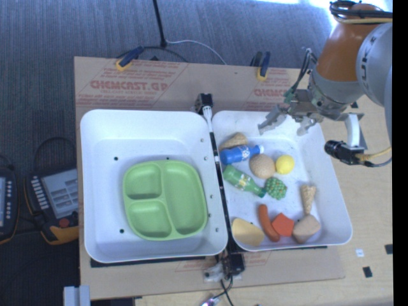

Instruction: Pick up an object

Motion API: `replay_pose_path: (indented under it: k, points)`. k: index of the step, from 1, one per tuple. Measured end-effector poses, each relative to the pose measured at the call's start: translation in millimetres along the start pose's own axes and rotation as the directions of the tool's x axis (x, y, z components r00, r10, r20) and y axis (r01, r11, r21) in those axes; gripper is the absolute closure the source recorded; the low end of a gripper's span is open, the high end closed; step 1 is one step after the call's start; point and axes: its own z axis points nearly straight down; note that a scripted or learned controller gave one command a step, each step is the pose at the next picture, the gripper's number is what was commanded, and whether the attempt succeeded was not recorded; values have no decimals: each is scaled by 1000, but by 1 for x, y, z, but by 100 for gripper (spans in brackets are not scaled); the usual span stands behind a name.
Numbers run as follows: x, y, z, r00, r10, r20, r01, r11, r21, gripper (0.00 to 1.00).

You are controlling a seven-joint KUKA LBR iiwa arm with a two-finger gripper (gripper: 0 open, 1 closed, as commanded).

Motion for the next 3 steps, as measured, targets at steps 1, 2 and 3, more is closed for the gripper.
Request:
replay_pose_path:
  k: [1,2,3]
  points:
    - [-8,-56,102,998,-68,0,68,998,-2,0]
    - [17,-108,126,942,-336,14,337,942,-14,0]
    - [17,-107,115,942,-335,14,335,942,-17,100]
